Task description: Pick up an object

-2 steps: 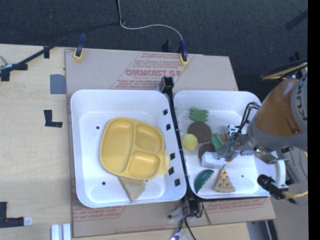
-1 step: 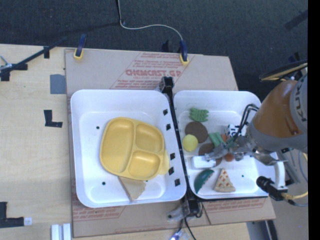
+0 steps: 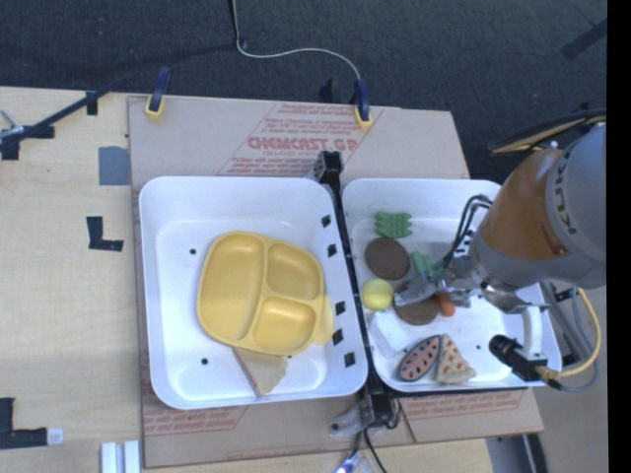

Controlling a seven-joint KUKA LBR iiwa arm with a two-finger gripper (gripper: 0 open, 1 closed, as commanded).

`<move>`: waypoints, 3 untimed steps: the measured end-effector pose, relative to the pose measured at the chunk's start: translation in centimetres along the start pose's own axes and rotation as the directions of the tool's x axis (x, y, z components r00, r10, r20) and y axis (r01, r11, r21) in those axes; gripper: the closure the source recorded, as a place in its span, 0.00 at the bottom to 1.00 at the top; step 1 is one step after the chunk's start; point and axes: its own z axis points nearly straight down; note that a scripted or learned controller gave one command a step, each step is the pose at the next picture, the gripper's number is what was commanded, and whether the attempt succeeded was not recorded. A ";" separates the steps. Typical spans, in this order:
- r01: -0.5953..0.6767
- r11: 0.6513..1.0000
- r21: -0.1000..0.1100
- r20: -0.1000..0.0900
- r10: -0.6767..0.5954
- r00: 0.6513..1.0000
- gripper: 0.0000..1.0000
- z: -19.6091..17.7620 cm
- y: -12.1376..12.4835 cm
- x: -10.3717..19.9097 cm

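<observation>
The right bin [image 3: 424,185] holds several toy foods. There is a green leafy piece [image 3: 392,225], a brown disc [image 3: 386,258], a yellow ball [image 3: 377,295], a second brown disc [image 3: 418,312], a small orange piece [image 3: 449,306], a dark seeded slice [image 3: 419,359] and a tan wedge [image 3: 455,363]. My gripper [image 3: 432,286] is low in the middle of this bin, right over the top edge of the second brown disc and beside the orange piece. A small green piece [image 3: 422,262] lies just behind it. The gripper body hides its tips.
In the left bin [image 3: 163,215] lie a yellow divided plate [image 3: 261,292] and a tan flat piece [image 3: 262,371] tucked under its front edge. A black divider [image 3: 340,254] runs between the bins. The arm's wrist [image 3: 532,225] hangs over the right bin's right side.
</observation>
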 end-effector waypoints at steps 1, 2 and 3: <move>-0.003 1.000 0.025 -0.006 0.004 1.000 1.00 -0.1 -0.7 0.1; -0.004 1.000 0.025 -0.006 0.004 1.000 0.00 -0.1 -0.7 0.1; -0.001 1.000 0.024 -0.004 0.001 1.000 0.00 2.2 4.1 1.9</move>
